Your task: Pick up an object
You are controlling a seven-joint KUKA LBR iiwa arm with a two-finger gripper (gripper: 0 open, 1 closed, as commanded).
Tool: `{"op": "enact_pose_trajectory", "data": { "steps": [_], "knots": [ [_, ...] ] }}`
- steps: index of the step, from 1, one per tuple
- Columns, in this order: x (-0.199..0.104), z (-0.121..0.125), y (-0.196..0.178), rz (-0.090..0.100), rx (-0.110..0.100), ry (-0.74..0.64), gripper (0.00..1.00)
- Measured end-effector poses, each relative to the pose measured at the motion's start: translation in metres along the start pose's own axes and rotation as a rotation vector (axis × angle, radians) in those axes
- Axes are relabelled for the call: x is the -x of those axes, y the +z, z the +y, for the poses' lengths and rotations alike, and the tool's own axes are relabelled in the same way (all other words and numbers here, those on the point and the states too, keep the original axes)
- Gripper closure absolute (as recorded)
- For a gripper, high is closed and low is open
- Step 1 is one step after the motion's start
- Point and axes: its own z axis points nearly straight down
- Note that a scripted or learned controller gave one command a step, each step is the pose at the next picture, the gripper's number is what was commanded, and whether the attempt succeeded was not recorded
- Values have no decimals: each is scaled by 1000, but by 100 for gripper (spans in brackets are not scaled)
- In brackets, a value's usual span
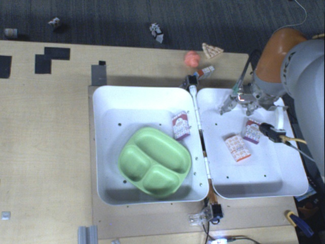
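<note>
Bins [101, 136]: smooth white plastic, faint sheen.
Divided plate [154, 160]: green plastic, smooth, softly glossy.
Small packets [237, 148]: printed paper or card.
Bench [45, 151]: pale wood-look surface, matt.
Floor [101, 9]: dark ribbed carpet, rough.
Arm band [277, 52]: orange, glossy.

I see two bins side by side on the bench [45, 151]. In the left bin [109, 136], a divided plate [154, 160] lies toward the near side, with a small carton [180, 125] behind it to the right, by the shared wall. In the right bin [274, 182], two small packets lie just beside each other: one [237, 148] centrally, the other [252, 131] behind and right. The gripper [242, 101] hangs over that bin's far side.
</note>
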Motion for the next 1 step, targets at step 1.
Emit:
{"op": "enact_pose_trajectory", "data": {
  "steps": [1],
  "knots": [
    [-25,-60,1,0,0,4,0]
  ]
}}
